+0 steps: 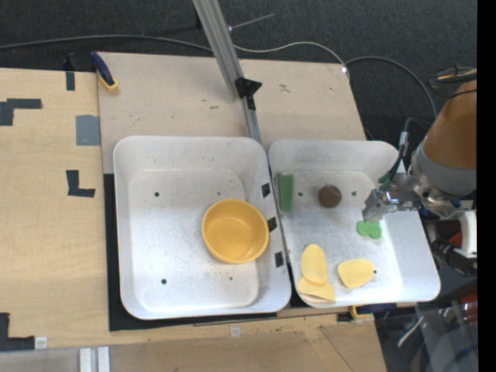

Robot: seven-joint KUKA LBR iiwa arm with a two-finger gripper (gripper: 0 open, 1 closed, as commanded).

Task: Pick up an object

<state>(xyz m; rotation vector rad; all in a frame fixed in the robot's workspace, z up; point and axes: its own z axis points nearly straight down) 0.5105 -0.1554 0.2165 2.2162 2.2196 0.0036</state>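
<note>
The gripper [375, 210] hangs low over the right bin [341, 152], and whether its fingers are apart or together cannot be told; a small green piece [370, 229] lies just below it, seemingly touching. Farther left sit a brown ball [330, 196] and yellow chips [355, 272], then a green block [285, 192]. Farthest, in the left bin [147, 161], rests a yellow bowl [235, 230].

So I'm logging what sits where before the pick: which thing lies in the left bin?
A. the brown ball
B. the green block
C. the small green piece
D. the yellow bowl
D: the yellow bowl sits in the left bin, while the brown ball, green block and small green piece all lie in the right bin.
</note>
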